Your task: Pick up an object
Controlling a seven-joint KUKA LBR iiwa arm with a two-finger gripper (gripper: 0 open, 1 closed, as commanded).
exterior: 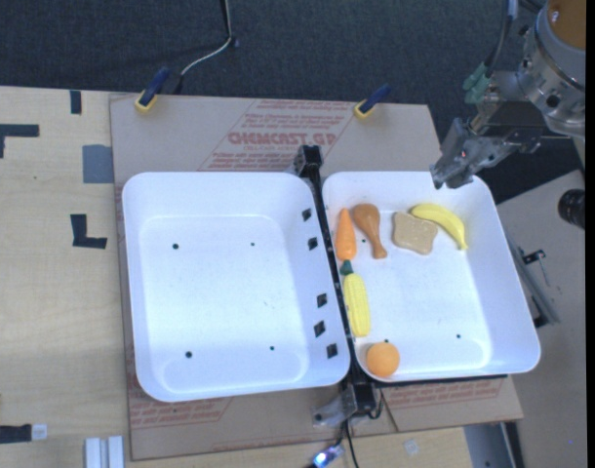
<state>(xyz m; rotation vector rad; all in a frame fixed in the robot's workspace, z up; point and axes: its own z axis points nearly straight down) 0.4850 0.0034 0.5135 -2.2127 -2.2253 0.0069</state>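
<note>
The right bin (pixel 473 300) holds a carrot (pixel 345 234), a brown chicken drumstick (pixel 369 227), a slice of bread (pixel 414 232), a yellow banana (pixel 444 221), a corn cob (pixel 356 303) and an orange (pixel 382 360). My gripper (pixel 456 173) hangs over the bin's far right corner, above and just right of the banana. Its dark fingers point down and left, with nothing visible between them.
The left bin (pixel 151 291) lies beside the right one, joined by a black hinge strip (pixel 322 261). Both rest on a cardboard sheet (pixel 268 135) held by blue-yellow clamps (pixel 151 88). A cable (pixel 215 47) runs behind. The arm's wrist (pixel 551 66) stands at upper right.
</note>
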